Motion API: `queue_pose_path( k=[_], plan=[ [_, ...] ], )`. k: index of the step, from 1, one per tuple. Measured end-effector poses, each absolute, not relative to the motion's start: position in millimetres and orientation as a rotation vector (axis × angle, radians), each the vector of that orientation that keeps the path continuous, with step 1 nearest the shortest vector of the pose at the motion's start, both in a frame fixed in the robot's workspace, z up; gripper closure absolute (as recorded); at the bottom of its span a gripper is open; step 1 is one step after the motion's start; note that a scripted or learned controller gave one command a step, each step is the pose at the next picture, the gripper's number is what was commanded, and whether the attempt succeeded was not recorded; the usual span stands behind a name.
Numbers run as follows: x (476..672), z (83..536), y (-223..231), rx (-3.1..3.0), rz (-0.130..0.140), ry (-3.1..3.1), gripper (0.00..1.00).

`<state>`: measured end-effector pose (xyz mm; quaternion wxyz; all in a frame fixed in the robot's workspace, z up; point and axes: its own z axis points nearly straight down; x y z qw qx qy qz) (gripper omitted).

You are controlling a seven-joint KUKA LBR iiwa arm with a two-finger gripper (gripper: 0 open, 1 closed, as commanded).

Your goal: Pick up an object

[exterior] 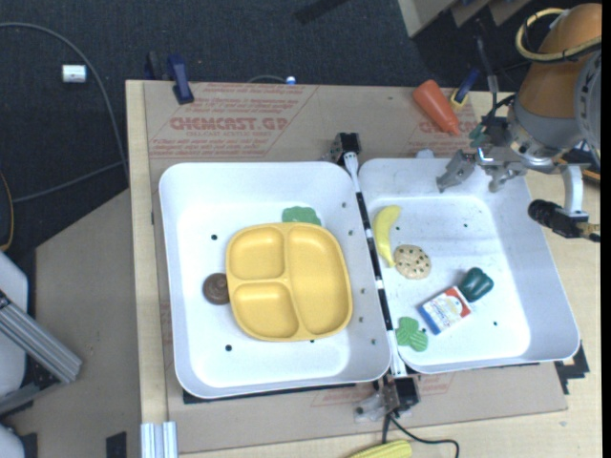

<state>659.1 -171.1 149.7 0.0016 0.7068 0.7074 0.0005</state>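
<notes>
Camera view: gripper [474, 171] hangs spread and empty over the right bin's [535, 265] far rim; drop squarely onto the cookie [412, 260], clear of the banana [386, 232]

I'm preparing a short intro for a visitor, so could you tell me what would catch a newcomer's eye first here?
The big yellow divided plate in the left bin stands out first. Next come the small items scattered in the right bin: a banana, a cookie and a red and white carton. The claw hangs open over that bin's far edge.
</notes>
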Motion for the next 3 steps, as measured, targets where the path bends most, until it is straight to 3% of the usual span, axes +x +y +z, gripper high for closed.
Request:
queue_pose_path(
  k=[1, 2, 3],
  plan=[
    [577.7, 105.6, -171.7, 2.224, -0.002, 2.222, 0.00],
    [539.3, 84.0, -173.4, 2.224, -0.001, 2.222, 0.00],
    [540.4, 94.4, -173.1, 2.222, 0.002, 2.220, 1.00]
  ],
)
